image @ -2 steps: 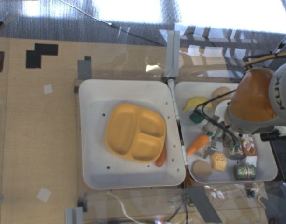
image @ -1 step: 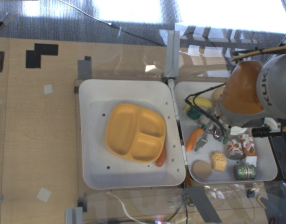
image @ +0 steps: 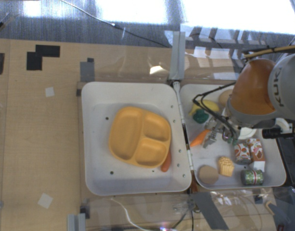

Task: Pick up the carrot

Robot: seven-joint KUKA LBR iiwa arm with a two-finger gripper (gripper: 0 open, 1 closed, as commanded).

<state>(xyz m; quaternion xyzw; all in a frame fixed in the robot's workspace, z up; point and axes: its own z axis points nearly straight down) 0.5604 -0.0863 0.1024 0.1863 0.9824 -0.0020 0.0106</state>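
You are looking down on the table with two white bins side by side, and the carrot (image: 199, 138) is lying in the right bin (image: 282, 177), tight against its left wall at about nine o'clock, tilted with one end pointing toward two o'clock. The claw (image: 212, 137) is hanging just beside it on the three o'clock side, close enough to be touching or nearly so, but the fingers are too small and cluttered with cables to read, so you cannot tell whether they are open or shut, and nothing is showing the carrot between them. Judging by its gloss, you are probably dealing with a light, stiff plastic toy that may be slippery and may roll; taking it across the thick middle, with the fingers set square to its long axis, looks safest, and the wall alongside is leaving little room for the far finger. A second orange piece (image: 165, 162) is lying in the left bin (image: 94, 177) at the five o'clock edge of the yellow divided plate (image: 140, 136) (it could pass for another carrot, so be watching which one the arm is going for). Around the claw you are seeing a green toy (image: 200, 116), a corn cob (image: 225, 166), a brown round piece (image: 208, 174), patterned red-and-white packs (image: 248, 152) and a green can (image: 253, 177); their labels are too small to read. The only legible writing is part of "KUKA" on the arm (image: 282, 88).
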